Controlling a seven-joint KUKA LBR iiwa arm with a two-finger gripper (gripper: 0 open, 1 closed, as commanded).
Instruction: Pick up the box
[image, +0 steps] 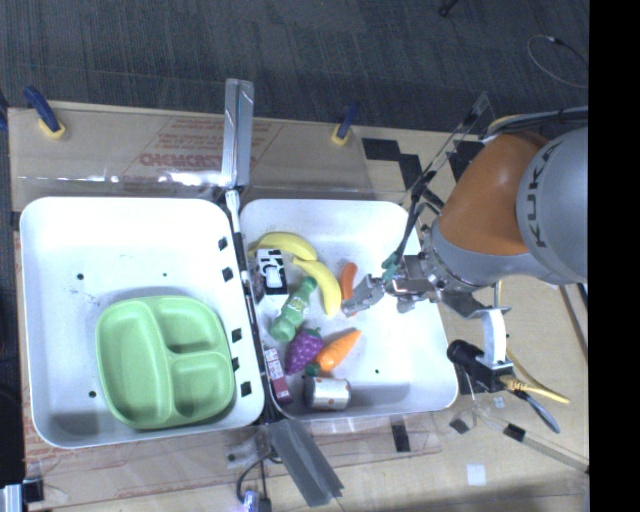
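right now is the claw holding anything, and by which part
Nothing is held. The claw hangs open over the right bin beside the carrot, with nothing between its fingers. The box lies apart by the bin's left wall.

Bulky grey arm (560, 205) with a rounded orange band (490, 200) above the wrist, dark "KUKA" lettering on the grey shell, thin black cables beside the band
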